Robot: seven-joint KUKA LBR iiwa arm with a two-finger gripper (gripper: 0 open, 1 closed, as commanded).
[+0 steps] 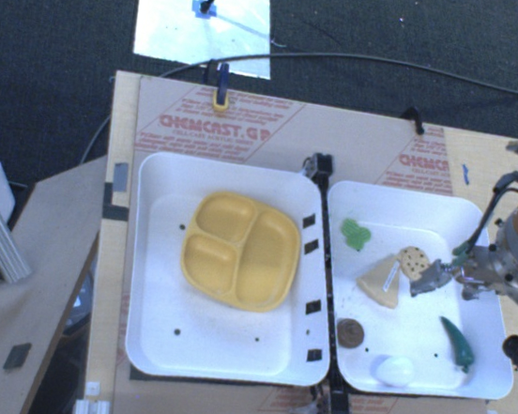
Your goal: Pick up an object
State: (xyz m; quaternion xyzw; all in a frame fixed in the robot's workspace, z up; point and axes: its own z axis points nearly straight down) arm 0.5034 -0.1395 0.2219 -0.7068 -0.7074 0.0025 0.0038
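The gripper [431,278] is hovering over the right bin [447,215], reaching in from the right side of the bench. Whether it is released or clenched cannot be determined at this angle, and nothing is showing in its grasp.

Positions relative to the gripper:
- The cracker [413,260] is lying just beside the tip, on its upper left.
- The pale yellow wedge [382,283] is lying just to the left, near the tip; contact cannot be confirmed.
- The green leaf-shaped piece [356,233] is sitting farther to the upper left.
- The dark green pepper [458,343] is lying below and to the right.
- The brown disc [349,333] is lying below and to the left.
- The white egg-shaped object [396,370] is resting well below.

The yellow divided tray [241,250] is sitting in the left bin [153,329], well apart to the left.
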